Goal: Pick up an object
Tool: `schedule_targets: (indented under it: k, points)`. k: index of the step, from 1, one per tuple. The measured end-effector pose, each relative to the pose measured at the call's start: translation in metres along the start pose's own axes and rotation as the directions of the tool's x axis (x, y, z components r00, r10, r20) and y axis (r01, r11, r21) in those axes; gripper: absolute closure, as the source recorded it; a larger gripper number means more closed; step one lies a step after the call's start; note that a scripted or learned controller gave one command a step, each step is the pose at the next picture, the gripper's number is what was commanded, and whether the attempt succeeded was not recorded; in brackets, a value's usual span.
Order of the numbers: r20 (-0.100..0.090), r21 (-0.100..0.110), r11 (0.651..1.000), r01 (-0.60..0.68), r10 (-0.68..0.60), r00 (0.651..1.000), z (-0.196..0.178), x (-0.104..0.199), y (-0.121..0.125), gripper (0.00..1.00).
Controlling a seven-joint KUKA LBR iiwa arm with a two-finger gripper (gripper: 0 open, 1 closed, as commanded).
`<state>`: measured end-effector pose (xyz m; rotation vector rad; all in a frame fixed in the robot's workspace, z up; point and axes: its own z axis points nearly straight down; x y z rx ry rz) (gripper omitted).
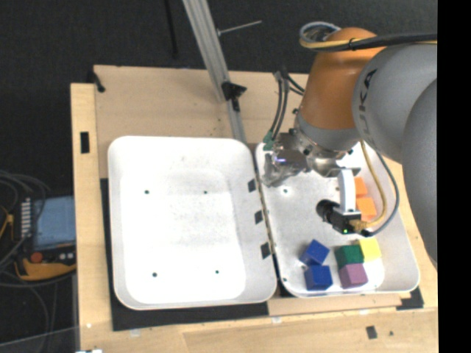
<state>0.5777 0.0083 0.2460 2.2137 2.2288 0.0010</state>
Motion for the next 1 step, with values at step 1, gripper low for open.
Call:
schedule_targets:
  k: [1]
  points:
    - [0.000, 0.002, 1.000, 0.000, 0.000, 1.000, 0.0154, 0.0509, 0.0085, 1.00]
